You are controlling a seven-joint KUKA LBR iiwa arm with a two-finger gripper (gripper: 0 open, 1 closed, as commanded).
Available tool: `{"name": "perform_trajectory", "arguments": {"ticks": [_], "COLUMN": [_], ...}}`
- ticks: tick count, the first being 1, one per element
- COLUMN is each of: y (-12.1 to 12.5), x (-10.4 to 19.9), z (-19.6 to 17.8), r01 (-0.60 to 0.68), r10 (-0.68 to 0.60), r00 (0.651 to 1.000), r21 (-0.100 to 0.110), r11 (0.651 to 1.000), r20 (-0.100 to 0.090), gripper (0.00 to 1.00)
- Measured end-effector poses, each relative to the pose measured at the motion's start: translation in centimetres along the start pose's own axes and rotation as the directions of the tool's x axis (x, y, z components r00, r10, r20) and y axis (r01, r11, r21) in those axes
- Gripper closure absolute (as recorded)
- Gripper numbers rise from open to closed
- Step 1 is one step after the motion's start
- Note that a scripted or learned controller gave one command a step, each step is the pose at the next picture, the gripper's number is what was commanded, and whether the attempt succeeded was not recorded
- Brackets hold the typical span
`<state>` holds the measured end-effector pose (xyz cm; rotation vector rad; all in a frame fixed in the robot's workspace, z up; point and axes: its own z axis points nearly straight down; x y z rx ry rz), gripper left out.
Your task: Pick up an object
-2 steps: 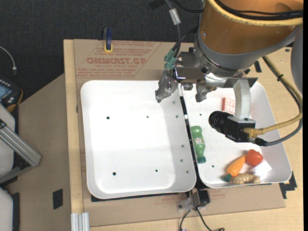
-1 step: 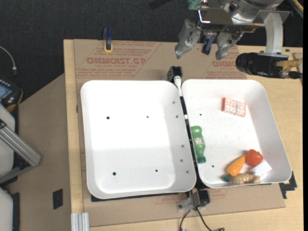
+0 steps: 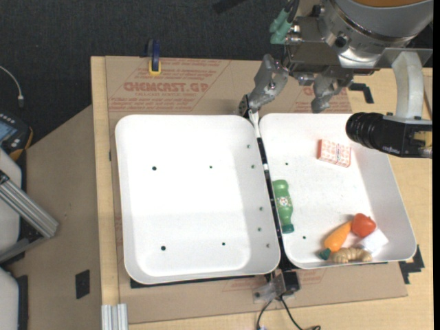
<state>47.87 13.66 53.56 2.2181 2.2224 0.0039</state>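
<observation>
I am watching the gripper (image 3: 294, 93) hanging at about one o'clock in the frame, above the far edge of the right bin (image 3: 385, 184); its two fingers (image 3: 263, 88) are standing spread wide apart and are gripping nothing; the left finger is pointing down toward the seam where the right bin is meeting the left bin (image 3: 137, 184). In the right bin, a green bottle (image 3: 282, 205) is lying along the inner wall at about nine o'clock of that bin; a pink patterned card (image 3: 334, 152) is resting near its twelve o'clock; at about five o'clock an orange carrot (image 3: 337, 238), a red tomato (image 3: 363, 225) and a tan ginger-like piece (image 3: 350, 256) are crowding together, touching one another. Both bins are sitting on the cardboard-covered worktop (image 3: 179, 81).
</observation>
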Motion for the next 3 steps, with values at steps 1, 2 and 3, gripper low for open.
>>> {"name": "perform_trajectory", "arguments": {"ticks": [1,2,3], "y": [0.2,0.0,0.1], "x": [0.0,7.0,8.8], "z": [-1.0,0.1,0.1], "r01": [0.0,0.004,-0.001], "r10": [0.0,-0.004,0.001], "r00": [1.0,1.0,1.0], "r21": [-0.003,0.005,0.0], "r11": [1.0,1.0,1.0], "r20": [-0.001,0.001,-0.001], "gripper": [1.0,1.0,1.0]}}
